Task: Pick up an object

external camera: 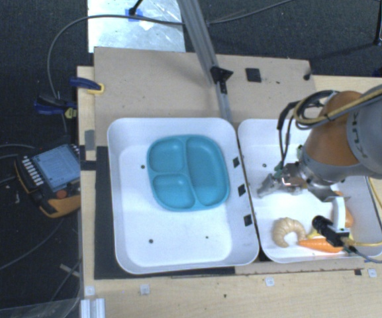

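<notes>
The tool hangs in the right bin, over bare floor near its left wall. Open or closed? I cannot tell from this angle. The candidates, a pale curled pastry-like piece and an orange carrot-like piece, lie just beside each other at the bin's front edge, apart from the tool. The danger is that closing here grabs nothing, or a slanted descent shoves the pair against the wall. The arm's bulk hides the bin's right side.

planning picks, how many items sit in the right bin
2: a beige pastry at the front, and an orange carrot beside it on the right. The arm may hide others.
</notes>
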Controlling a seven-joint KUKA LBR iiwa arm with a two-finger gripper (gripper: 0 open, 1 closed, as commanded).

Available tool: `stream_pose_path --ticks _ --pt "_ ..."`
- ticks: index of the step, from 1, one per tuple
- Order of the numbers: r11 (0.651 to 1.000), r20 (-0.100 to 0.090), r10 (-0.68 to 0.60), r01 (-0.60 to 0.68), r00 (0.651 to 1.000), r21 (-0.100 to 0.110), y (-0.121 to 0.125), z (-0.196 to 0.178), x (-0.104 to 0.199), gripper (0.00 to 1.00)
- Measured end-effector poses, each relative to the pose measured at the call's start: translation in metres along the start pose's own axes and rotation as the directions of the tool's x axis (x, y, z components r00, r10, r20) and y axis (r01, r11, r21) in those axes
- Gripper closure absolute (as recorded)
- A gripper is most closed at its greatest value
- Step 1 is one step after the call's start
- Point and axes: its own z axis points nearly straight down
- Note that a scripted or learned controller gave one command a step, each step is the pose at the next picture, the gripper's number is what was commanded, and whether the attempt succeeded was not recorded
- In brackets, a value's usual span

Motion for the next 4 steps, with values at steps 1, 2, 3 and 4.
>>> stream_pose_path --ticks 1,2,3,4 --pt "1.0 0.001 0.001 -0.001 1.0 -0.008 0.003 -0.013 0.0 1.0" --pt "1.0 0.0 -0.005 0.005 1.0 -0.001 0.002 -0.058 0.005 1.0" --pt "1.0 0.001 -0.006 0.006 1.0 -0.005 0.006 -0.123 0.004 1.0" --pt "1.0 0.001 -0.007 0.007 1.0 -0.004 0.008 -0.177 0.003 1.0"
